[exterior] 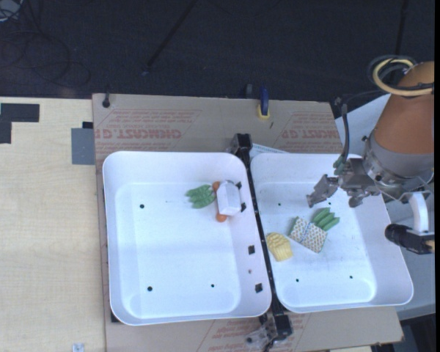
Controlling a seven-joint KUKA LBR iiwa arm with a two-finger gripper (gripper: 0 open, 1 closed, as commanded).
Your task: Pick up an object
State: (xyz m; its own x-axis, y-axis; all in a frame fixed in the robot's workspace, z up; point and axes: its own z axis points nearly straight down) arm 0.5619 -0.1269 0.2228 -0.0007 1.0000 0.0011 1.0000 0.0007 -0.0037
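Pincer (324, 191) hangs over the right bin (396, 288), near its far side, and its dark fingers are too small and blurry, so I cannot tell how they stand. Nothing can be seen between them. Just below it lies a little green toy (325, 218) touching a checkered pineapple-like toy (308, 234). A yellow toy (279, 246) sits near them, close to the wall between the bins.

Over in the left bin (125, 270), a green leafy toy (201, 195) lies beside a white thing (227, 199) with orange bits poking out at its ends. What it is, I cannot tell.

Red letters are printed on the brown cardboard (169, 127) under the bins. They are upside down and hard to read. More red letters peek out at the near edge, mostly cut off.

Much of the arm (403, 134) is cut off at the right.
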